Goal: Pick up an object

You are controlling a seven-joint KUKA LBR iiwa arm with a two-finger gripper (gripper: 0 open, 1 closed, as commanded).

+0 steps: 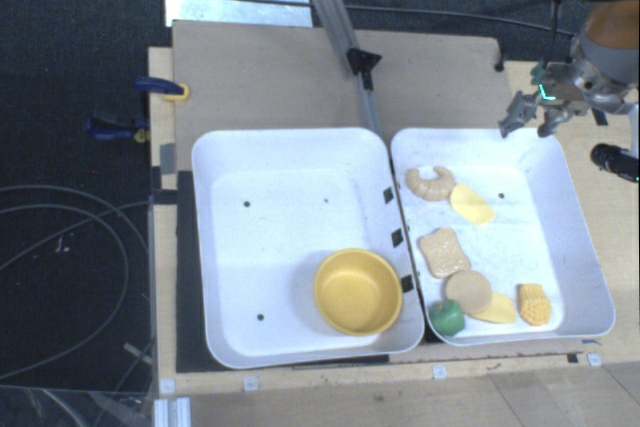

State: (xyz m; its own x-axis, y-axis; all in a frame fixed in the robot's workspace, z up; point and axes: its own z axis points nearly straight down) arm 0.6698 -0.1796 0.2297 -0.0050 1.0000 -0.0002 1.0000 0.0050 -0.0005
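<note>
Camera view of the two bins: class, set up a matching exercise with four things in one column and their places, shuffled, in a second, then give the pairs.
Things:
1. yellow bowl
2. croissant
3. green piece
4. hand

Places:
A. near left corner of the right bin
B. above the right bin's far edge
C. left bin, near right part
D. far left part of the right bin

Pairs: 1-C, 2-D, 3-A, 4-B

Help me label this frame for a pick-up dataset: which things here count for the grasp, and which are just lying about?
For the job:
gripper, open, above the right bin's far edge
right bin with croissant, yellow slice, toast, round biscuit, corn piece, green item
yellow bowl in the left bin

Lying about:
blue clamps
cables
metal pole
</note>
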